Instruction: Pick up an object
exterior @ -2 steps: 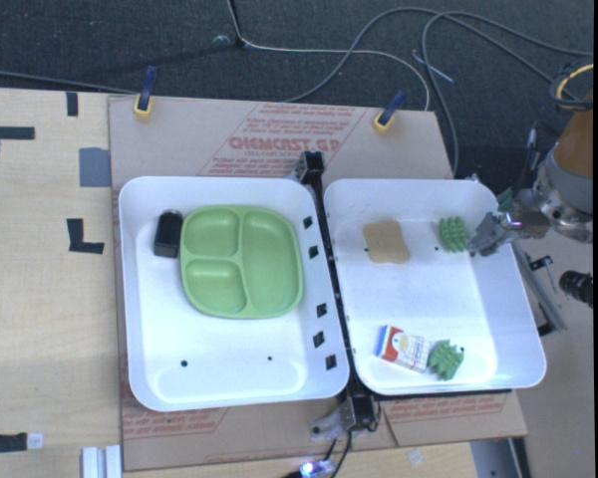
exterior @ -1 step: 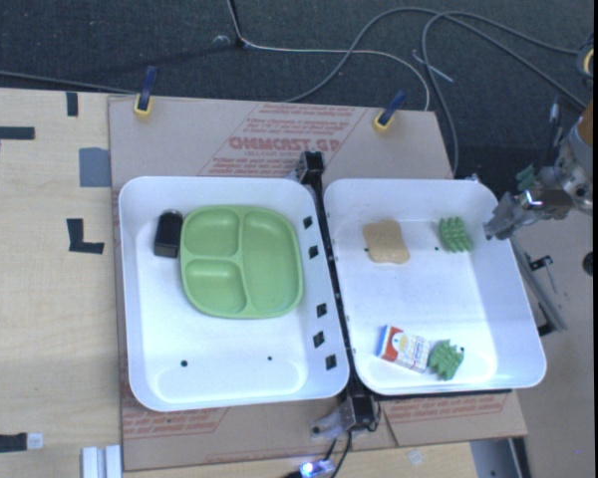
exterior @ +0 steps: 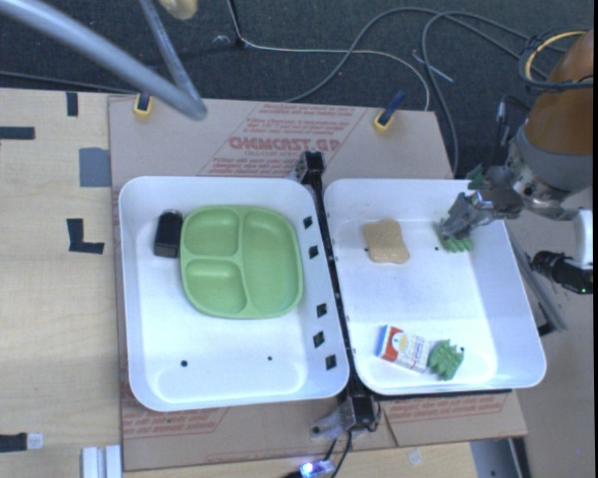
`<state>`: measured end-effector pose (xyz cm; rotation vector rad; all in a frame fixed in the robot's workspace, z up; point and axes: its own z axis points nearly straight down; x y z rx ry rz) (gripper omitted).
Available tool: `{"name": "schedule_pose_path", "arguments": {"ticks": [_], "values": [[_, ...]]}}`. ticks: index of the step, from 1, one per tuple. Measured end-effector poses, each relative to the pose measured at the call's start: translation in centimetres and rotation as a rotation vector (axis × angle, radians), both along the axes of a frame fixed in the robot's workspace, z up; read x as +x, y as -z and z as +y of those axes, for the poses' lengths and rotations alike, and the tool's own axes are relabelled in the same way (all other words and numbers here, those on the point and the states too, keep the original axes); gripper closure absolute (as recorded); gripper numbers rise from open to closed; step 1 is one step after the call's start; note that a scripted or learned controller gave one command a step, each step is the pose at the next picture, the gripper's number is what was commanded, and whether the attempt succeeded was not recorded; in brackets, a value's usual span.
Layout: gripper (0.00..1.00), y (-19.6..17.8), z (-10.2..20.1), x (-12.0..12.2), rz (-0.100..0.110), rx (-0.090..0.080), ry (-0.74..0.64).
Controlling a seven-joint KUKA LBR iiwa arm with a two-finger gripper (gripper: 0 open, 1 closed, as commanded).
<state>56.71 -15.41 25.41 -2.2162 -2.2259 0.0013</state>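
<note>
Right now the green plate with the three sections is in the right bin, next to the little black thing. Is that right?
Not quite. The green plate with the three sections is in the left bin, not the right one. The little black thing does sit next to it, against its left edge. The camera view shows this.

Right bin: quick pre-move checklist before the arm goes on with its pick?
1. Gripper over the right bin, near its upper right corner: ok.
2. Green toy directly at the gripper tip: ok.
3. Toy actually held: cannot tell.
4. Tan cookie apart from the gripper's spot: ok.
5. Small carton and green broccoli piece touching each other at the bin's near side, away from the gripper: ok.
6. Green plate and black block in the left bin: ok.
</note>
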Motion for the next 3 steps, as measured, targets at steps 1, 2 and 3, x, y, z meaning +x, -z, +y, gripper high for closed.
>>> {"name": "schedule_pose_path", "arguments": {"ticks": [1,2,3], "values": [[1.00,1.3,4.6,0.5,0.000,-0.001,0.001],[1.00,0.7,9.8,1.5,0.001,0.000,0.001],[1.00,0.2,15.1,2.4,0.000,0.000,0.000]]}}
